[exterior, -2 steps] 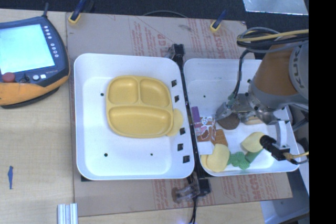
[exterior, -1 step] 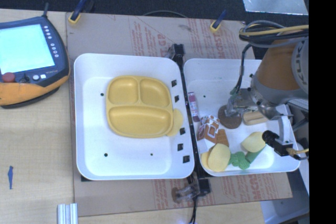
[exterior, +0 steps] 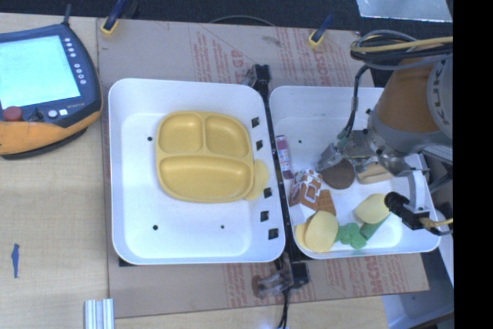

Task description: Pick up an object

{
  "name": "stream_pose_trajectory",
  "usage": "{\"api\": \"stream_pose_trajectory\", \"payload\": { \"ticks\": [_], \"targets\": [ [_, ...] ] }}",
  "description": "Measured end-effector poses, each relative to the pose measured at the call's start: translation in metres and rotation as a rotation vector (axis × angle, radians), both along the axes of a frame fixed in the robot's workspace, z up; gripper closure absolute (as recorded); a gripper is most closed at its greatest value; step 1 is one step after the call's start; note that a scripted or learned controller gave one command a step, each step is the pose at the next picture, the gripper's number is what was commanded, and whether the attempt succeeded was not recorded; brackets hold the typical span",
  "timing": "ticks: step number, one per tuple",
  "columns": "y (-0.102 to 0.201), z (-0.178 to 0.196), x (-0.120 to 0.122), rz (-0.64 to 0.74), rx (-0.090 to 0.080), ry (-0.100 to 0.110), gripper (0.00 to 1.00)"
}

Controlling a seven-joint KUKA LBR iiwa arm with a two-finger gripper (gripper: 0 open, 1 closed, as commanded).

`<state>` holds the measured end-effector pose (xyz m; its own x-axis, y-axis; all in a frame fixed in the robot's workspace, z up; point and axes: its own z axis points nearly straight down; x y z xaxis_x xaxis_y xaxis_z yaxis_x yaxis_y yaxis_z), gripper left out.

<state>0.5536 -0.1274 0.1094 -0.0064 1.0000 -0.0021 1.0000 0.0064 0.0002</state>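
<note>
Bright, even overhead light washes the two white bins point(exterior: 123, 166) nearly featureless. The screen point(exterior: 35, 73) at left glares pale. Shadows are soft and short. Focus is slightly soft throughout, with small toys in the right bin smeared.

You see two white bins on the bench point(exterior: 69, 243). The left bin point(exterior: 131, 166) holds a yellow tray point(exterior: 205, 156). Your arm point(exterior: 408, 108) enters the right bin point(exterior: 308, 108), end effector point(exterior: 339, 156) low among toy foods point(exterior: 323, 229).
</note>
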Motion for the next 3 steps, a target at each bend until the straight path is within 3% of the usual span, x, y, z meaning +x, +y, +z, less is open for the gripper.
{"api": "stream_pose_trajectory", "payload": {
  "ticks": [2,3],
  "targets": [
    [-0.018,-0.017,0.035,-0.001,0.001,-0.001,0.00],
    [-0.087,0.012,-0.040,-0.008,0.004,0.006,0.00]
  ]
}}
